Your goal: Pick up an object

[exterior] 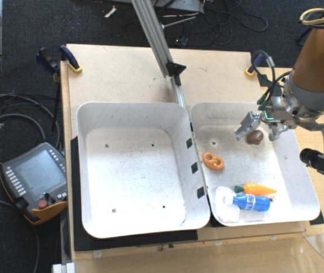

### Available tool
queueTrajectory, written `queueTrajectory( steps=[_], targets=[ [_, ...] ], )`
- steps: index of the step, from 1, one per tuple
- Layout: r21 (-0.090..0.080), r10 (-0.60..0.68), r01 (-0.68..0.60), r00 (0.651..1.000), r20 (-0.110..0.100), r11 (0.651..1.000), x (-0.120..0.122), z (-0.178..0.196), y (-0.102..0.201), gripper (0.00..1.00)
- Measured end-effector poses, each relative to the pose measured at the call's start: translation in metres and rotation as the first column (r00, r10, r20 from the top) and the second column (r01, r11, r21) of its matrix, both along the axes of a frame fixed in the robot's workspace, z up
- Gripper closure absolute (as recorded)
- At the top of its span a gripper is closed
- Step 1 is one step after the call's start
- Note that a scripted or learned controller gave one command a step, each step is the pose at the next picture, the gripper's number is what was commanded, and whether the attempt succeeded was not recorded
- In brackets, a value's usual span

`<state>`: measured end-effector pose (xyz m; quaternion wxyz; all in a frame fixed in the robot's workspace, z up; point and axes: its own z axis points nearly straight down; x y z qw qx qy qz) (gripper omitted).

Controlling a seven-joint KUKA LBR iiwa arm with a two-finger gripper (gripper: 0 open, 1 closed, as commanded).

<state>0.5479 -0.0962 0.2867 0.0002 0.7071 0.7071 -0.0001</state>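
So the jaws (260, 128) are spread, one finger on each side of a small brown lump (255, 137) sitting on the floor of the right bin (298, 178), up toward the bin's far edge. It's bracketed but I can't call it pinched, since there's daylight between the fingers and the thing.

What can go sideways: the lump looks rounded and smooth-ish, so if the fingers close off-centre it could squirt out and roll toward the bin's far wall. It's also low, so closing too high probably just skims the top and comes up with nothing. Too low and the tips scrape the bin floor.

The other stuff is well apart, so no real collision worry: a pretzel (213, 161) near the bin's left wall, and a carrot (260, 189), blue bottle (252, 202) and white piece (225, 205) bunched at the near edge. The left bin (88, 152) isn't in play.
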Motion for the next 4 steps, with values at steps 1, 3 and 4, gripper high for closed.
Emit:
queueTrajectory(
  steps=[1, 3, 4],
  targets=[
    [0.0, -0.001, 0.001, 1.0, -0.005, 1.0, 0.004, -0.045, -0.004, 0.0],
    [0.001, -0.002, 0.002, 1.0, -0.007, 1.0, -0.009, -0.158, -0.008, 0.0],
    [0.0, -0.001, 0.001, 1.0, 0.001, 1.0, -0.006, -0.144, -0.007, 1.0]
  ],
)
